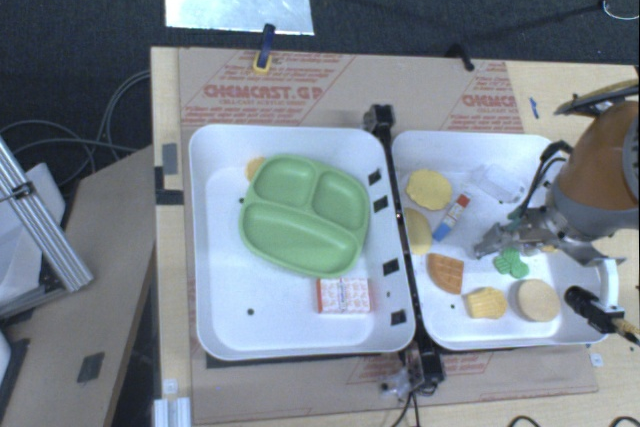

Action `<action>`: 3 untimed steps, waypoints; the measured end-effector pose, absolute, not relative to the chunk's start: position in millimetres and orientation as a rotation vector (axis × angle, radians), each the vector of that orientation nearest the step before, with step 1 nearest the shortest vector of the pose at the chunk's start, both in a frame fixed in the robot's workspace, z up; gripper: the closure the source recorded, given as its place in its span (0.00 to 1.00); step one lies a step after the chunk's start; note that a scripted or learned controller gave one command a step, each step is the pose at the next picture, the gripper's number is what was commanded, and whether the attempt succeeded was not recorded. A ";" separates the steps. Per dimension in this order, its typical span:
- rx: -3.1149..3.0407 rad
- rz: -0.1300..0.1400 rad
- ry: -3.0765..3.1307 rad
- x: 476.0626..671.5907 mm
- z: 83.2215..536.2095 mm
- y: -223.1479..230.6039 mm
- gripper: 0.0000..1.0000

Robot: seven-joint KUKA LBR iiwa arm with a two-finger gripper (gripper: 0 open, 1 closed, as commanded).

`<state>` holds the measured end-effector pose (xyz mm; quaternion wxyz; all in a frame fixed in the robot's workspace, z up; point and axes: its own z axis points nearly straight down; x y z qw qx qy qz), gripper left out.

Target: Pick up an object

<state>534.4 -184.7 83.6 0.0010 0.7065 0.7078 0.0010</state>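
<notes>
At the near edge of the right bin [470, 340] lie three pale pieces in a loose row: a waffle-like orange square [446, 272] toward the divider, a small tan crinkled piece [486, 303] just beside it, and a round beige disc [537, 300] furthest right. Across the divider, near the front of the left bin [215, 315], a small red-and-white packet [343, 295] lies flat on the white floor.

Just behind the disc sits a green leafy toy [513, 264], and the gripper [497, 242] hangs right over it — its dark fingers reach leftward from the grey wrist, their tips at the toy's upper left edge. Whether those fingers are spread or closed cannot be told from this angle, and nothing is visibly caught between them. The arm [600, 175] comes in from the right, its orange band bulking over the bin's right wall.

Further back in the right bin, a marker with a red and blue barrel [451, 217] lies tilted between a yellowish oval piece [418, 232] by the divider and the gripper. Behind it rests a round yellow disc [429, 188], and to its right a clear crumpled wrapper [497, 183], hard to make out against the white.

In the left bin a green divided plate [305, 215] takes up the middle — three compartments, tilted slightly — with a sliver of something orange [255, 169] peeking from behind its far left rim.
</notes>
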 end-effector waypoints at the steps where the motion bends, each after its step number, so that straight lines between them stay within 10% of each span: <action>1: 2.217 0.003 2.221 534.3 95.2 -185.3 1.00; 3: 2.213 0.004 2.222 537.4 200.5 -185.6 1.00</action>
